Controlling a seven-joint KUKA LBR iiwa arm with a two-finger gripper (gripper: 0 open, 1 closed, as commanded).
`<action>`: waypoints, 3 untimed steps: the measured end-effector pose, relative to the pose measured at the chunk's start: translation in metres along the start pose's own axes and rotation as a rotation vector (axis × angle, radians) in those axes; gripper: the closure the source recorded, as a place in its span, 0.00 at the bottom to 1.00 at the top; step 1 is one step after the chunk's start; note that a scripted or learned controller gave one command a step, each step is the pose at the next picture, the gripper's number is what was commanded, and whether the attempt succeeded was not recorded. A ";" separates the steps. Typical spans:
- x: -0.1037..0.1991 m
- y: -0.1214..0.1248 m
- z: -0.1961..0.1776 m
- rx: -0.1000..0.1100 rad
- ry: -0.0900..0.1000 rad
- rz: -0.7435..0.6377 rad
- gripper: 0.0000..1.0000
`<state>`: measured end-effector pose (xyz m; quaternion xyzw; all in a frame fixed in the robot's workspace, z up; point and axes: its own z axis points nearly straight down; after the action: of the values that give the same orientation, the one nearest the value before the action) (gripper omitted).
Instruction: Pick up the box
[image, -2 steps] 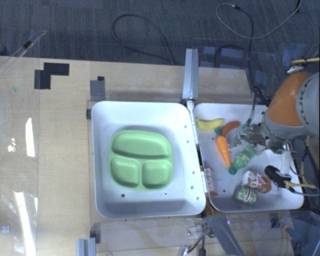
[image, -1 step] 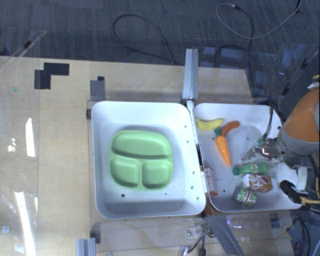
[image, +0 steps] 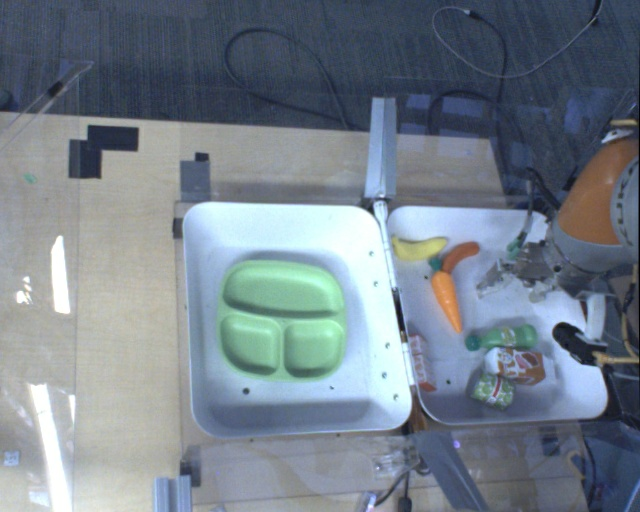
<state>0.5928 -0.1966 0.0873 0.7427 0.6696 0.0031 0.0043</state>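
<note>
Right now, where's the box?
In the right bin, near its front edge: the box lies just below the green bottle, touching the green pouch.

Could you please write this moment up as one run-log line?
phase: approach | gripper: above right bin, nothing between fingers | box: lying in right bin beside green bottle | left bin: green tray

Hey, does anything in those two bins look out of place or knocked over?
Mostly not. One small reddish packet sits wedged against the left wall of the right bin, tipped up along the edge. The box lies at a slant beside a green bottle. The green tray lies flat in the left bin.
</note>
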 end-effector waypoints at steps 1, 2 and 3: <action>-0.012 -0.072 -0.002 0.002 0.005 0.017 0.00; -0.007 -0.088 -0.002 -0.006 -0.001 0.072 0.00; -0.004 -0.025 -0.005 0.008 0.001 0.086 0.00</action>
<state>0.5673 -0.1979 0.0924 0.7710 0.6369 0.0011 0.0010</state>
